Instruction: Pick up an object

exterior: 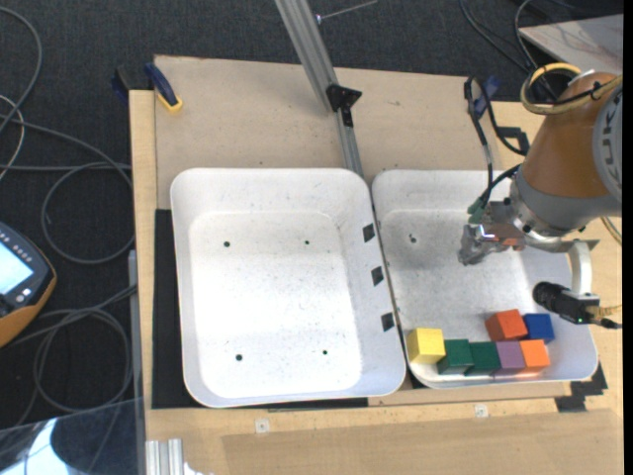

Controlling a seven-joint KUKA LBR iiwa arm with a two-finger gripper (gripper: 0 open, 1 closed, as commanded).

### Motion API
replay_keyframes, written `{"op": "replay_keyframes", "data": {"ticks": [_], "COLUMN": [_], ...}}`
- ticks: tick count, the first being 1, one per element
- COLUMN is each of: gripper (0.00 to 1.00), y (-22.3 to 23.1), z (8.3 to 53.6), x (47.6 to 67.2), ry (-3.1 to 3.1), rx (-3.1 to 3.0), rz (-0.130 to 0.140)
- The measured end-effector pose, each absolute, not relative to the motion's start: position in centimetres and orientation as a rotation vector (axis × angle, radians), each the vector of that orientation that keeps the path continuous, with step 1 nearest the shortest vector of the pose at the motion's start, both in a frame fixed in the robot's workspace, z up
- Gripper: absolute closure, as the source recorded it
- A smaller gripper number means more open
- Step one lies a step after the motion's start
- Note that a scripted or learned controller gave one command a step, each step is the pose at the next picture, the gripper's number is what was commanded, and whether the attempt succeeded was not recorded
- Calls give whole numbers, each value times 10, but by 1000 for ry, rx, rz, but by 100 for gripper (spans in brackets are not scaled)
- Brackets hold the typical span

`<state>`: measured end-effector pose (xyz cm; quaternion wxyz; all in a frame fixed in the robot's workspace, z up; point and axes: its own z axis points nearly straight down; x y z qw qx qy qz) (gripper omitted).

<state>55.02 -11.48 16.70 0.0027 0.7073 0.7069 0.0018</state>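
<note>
1. Grey KUKA arm with orange band (566, 151) is reaching in from the right, hanging over the right shallow white plastic bin (435, 265).
2. Metal two-finger gripper (475, 248) is sitting above the bin's upper middle floor; cannot tell how its jaws stand, too small and blurred. Nothing is showing between them.
3. Coloured blocks are lying clustered along the right bin's near edge, well apart from the gripper.
4. Yellow cube (427, 343) is sitting at the left end of the cluster, just beside the dark green block (457, 353).
5. Second green block (485, 356) is touching the dark green one on its right.
6. Purple block (510, 354) is lying next, with the light orange block (535, 354) at the right end.
7. Red-orange cube (506, 324) and blue cube (539, 326) are sitting side by side just behind that row.
8. Left shallow white plastic bin (267, 285) is lying beside the right one, edges touching.
9. Both bins are resting on the tan wooden bench (247, 107).
10. Grey aluminium bar (312, 43) is slanting across the bench toward the bins' seam.
</note>
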Motion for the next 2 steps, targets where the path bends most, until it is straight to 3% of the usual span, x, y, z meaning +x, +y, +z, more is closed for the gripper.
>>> {"op": "replay_keyframes", "data": {"ticks": [2], "gripper": [100], "y": [-106], "z": [270], "x": [551], "ry": [2219], "rx": [2215], "rz": [7]}}
